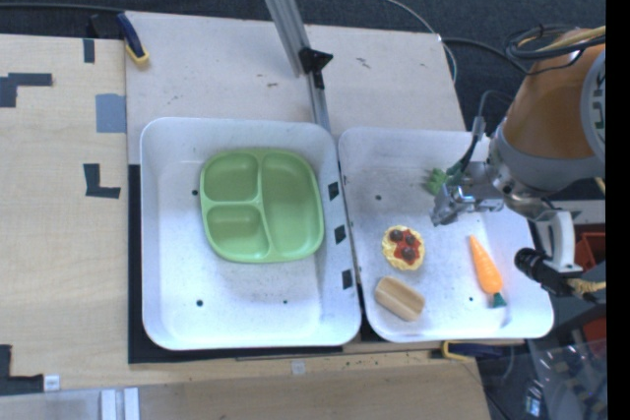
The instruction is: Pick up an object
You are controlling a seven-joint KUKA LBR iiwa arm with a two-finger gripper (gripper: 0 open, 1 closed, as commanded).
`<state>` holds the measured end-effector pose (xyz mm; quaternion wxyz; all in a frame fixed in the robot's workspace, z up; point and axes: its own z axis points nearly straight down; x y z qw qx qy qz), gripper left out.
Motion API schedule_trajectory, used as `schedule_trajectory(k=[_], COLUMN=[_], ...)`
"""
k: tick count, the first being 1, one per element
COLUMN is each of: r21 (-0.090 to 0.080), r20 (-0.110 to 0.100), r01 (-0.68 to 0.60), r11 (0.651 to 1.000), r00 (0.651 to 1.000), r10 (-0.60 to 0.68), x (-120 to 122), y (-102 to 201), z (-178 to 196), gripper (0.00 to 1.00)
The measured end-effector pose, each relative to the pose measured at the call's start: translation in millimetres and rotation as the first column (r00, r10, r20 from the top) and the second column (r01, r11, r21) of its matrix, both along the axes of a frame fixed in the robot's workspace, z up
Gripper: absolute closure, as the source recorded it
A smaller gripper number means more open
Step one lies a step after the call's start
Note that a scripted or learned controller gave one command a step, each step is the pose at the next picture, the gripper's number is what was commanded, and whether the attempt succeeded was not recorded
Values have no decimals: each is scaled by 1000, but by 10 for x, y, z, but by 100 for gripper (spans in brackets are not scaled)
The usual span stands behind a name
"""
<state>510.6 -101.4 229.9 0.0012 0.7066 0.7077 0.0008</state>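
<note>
I hover at right of frame, my fingers (pixel 448 209) beside the green piece (pixel 435 180), their spread unreadable, so I should centre over it before descending.

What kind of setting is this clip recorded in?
Likely a robotics lab bench for picking trials: two white bins, toy food such as a carrot and a tart, and a green divided plate.
</note>
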Motion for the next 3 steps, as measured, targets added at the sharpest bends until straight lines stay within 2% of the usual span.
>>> schedule_trajectory(k=[3], r21=[2], r20=[-5], r01=[-6], r11=[1000], r00=[1000], r10=[6], x=[120], y=[1599], z=[195], gripper=[100])
